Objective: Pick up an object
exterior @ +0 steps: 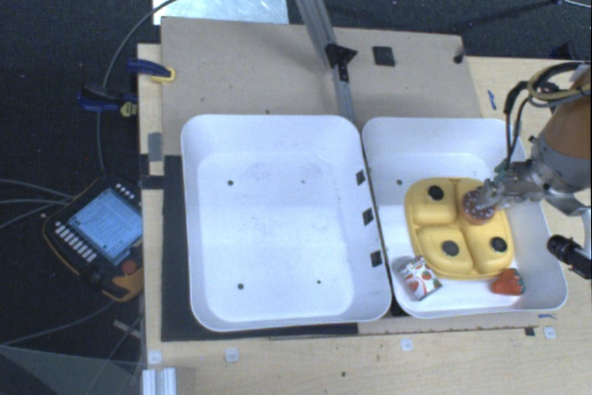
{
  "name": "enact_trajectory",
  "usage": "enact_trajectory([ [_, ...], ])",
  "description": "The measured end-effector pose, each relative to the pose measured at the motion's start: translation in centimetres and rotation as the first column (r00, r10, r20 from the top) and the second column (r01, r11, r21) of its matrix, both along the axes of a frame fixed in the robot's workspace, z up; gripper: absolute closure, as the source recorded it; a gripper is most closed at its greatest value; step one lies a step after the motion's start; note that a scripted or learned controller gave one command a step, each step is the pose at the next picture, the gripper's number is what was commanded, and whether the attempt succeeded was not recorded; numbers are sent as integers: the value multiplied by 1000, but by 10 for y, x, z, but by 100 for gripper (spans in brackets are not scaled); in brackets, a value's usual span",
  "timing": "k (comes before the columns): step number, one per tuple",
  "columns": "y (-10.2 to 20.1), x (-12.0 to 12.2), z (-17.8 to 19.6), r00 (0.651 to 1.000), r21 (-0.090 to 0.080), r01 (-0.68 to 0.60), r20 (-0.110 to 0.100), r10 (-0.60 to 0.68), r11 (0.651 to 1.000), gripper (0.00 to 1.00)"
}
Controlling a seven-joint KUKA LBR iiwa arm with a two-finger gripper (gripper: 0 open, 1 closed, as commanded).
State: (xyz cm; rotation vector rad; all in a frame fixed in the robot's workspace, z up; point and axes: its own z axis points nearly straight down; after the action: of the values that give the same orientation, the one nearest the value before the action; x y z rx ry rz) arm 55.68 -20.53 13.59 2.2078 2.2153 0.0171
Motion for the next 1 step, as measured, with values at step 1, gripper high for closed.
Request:
enact_trajectory([
  [1, 4, -1, 64, 1000, 0, -2, -10, 2, 1000, 100],
])
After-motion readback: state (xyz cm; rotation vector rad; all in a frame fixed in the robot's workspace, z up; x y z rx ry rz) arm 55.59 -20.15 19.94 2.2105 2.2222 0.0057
